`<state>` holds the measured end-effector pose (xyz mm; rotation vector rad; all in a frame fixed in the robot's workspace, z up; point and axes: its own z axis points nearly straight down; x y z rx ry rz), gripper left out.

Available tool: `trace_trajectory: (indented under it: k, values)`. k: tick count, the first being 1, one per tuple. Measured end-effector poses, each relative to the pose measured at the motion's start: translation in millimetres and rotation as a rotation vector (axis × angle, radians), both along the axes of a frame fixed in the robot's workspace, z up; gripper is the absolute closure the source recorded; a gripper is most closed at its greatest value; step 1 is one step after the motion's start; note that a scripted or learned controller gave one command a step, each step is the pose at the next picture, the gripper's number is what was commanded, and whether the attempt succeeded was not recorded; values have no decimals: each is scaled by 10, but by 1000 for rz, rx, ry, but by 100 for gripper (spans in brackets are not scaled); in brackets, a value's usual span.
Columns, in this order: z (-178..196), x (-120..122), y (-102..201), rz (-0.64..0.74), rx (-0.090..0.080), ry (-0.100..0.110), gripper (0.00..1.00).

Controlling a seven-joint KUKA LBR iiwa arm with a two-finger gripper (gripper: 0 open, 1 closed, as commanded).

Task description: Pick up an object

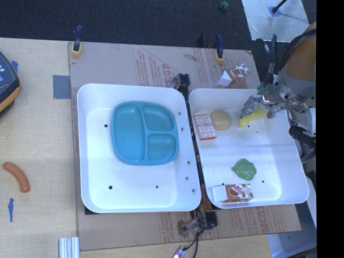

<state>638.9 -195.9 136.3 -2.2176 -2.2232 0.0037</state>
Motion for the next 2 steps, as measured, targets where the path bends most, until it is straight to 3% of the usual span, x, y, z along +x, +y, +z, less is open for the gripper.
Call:
trace_trajectory:
  k: [1, 2]
  values:
    - [-450, 171, -142, 3, 2, 3, 0]
    - [-443, -39, -154, 2, 0, 1, 0]
